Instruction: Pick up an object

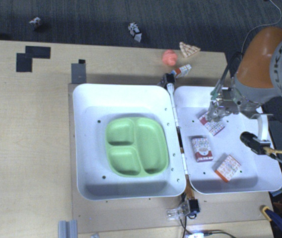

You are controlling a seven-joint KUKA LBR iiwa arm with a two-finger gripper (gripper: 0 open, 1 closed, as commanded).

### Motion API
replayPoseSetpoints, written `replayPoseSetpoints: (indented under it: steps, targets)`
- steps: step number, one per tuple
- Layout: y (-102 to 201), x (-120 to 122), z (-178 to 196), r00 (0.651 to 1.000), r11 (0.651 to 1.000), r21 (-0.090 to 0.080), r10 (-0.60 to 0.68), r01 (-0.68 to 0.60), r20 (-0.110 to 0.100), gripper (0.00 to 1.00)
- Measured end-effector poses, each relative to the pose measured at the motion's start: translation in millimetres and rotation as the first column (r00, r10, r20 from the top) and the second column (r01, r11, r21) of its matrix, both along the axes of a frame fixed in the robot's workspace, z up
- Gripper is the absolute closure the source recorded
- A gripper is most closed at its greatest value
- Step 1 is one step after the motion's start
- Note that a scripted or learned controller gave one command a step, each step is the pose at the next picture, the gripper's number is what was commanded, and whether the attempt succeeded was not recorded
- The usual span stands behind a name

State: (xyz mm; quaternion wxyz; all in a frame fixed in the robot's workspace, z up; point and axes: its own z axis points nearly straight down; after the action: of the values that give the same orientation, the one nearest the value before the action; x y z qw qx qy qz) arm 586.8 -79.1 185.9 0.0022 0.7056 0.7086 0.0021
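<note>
In the right bin [190, 100] lie three small packets: a red-and-white one [212, 125] near the middle back, a red one [201, 148] at the centre, and an orange-and-white one [228, 167] toward the front right. My gripper [215, 111] hangs over the back of this bin, its tips right above the red-and-white packet. Whether they touch the packet is not visible. The left bin [84, 113] holds a green divided tray [136, 146].
Outside the bins, on the bench behind them, lie a pink ball [169, 57], a pizza-slice toy [189, 49] and a small tube [181, 71]. The ridge between the bins [176, 128] runs just left of the packets.
</note>
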Motion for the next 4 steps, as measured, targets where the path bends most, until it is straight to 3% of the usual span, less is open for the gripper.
replayPoseSetpoints:
  steps: [1,2,3,4]
  targets:
    - [-0.3,-0.7,-1.0,1.000,1.000,0.000,-0.001,0.001,-0.003,0.00]
    - [-37.3,-31.7,-88.8,1.000,1.000,-0.001,-0.001,0.001,0.005,0.00]
    - [-22.9,-90.4,-95.2,1.000,1.000,-0.004,-0.004,0.004,0.018,0.00]
    - [-20.5,-87.1,-82.4,1.000,1.000,0.001,0.000,0.000,0.025,1.00]
